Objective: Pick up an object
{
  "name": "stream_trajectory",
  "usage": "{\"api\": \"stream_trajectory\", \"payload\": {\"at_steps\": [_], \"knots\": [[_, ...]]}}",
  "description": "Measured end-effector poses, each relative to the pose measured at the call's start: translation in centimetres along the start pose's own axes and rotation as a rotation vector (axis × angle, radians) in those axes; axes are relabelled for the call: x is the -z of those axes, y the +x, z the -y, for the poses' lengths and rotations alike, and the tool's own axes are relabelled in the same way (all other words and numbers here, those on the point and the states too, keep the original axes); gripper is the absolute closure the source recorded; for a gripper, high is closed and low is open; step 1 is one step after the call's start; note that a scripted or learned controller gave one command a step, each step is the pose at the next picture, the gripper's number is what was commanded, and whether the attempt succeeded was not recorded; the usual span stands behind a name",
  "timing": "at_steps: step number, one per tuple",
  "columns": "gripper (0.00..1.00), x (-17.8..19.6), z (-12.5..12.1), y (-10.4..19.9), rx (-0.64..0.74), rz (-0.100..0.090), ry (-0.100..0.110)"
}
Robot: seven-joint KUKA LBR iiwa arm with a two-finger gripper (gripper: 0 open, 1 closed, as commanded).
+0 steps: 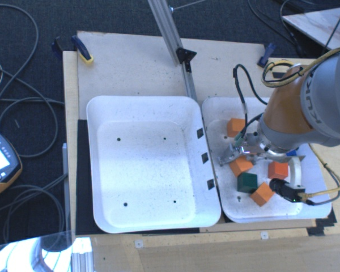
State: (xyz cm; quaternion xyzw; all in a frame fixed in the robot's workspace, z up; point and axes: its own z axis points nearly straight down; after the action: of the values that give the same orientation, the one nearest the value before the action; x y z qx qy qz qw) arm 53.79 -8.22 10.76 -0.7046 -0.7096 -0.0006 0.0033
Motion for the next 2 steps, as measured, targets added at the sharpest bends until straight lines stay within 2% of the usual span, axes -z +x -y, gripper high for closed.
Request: {"api": "stream_trajectory", "payload": {"at_steps": [1,2], "knots": [[0.0,-0.7,-7.4,-2.6,-0.004,0.007,-0.011],[0.0,-0.6,-10.2,-10.2,-0.004,0.003,-0.002]]}}
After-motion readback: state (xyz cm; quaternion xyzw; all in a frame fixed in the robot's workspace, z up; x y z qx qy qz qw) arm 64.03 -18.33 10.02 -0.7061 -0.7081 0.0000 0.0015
